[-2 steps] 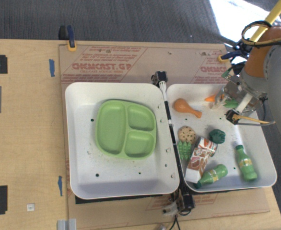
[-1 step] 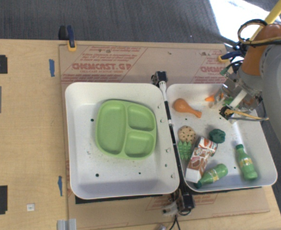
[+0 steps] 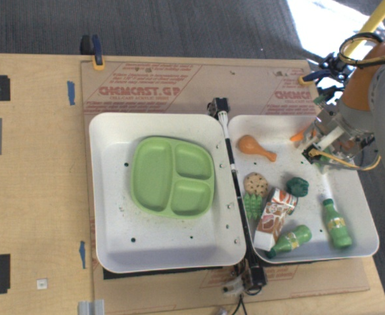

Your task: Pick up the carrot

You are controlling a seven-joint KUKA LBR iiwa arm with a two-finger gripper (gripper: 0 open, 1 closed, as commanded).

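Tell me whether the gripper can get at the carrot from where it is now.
Probably yes. The gripper sits right beside the carrot at the right bin's far edge, with nothing lying between them. The bin wall close behind the carrot may cramp the approach.

Pincer (image 3: pixel 316 148) is placed over the right bin's (image 3: pixel 370 231) far right part. Carrot (image 3: pixel 299 136) is seen just beside it, to its left. Drumstick (image 3: pixel 255 147) is set further left. Cookie (image 3: pixel 255 184), carton (image 3: pixel 275 218) and two bottles (image 3: pixel 337 224) are laid nearer the camera. Divided plate (image 3: pixel 173 176) is seated in the left bin (image 3: pixel 107 176), well apart.
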